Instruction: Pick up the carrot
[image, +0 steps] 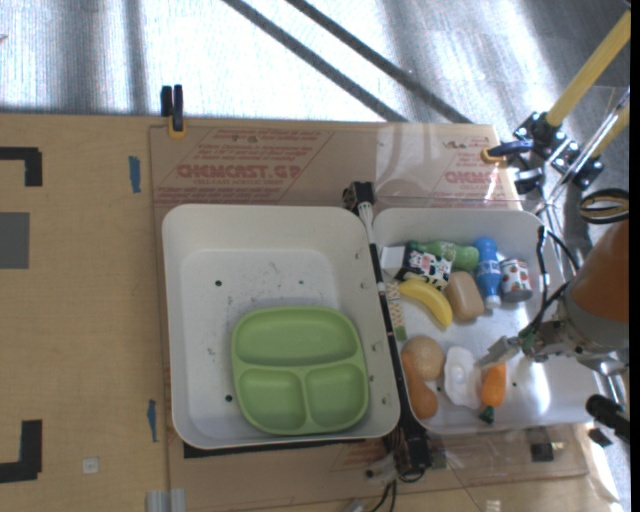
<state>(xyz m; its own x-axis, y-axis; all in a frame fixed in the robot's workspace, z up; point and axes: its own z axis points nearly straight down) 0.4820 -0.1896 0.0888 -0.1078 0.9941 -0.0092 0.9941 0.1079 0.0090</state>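
Two white bins sit side by side on a cardboard-covered desk (90, 330). Left bin (190, 300) holds a green sectioned plate (298, 368). Right bin (520, 225) holds the toys: banana (427, 301), green bottle (440, 252), blue bottle (488, 268), cow-print carton (426, 267), tan block (465, 296), small can (515, 279), peach ball (424, 356), a white piece (459, 376).

Carrot (492, 385) lies upright near the right bin's front wall, just right of the white piece. End effector (510, 348) hangs just above and right of the carrot; finger state cannot be told.

Black tape marks (25, 165) on the desk at left, blue tape (134, 173) and a clamp (175, 105) near the back edge. Grey striped floor (300, 50) beyond.
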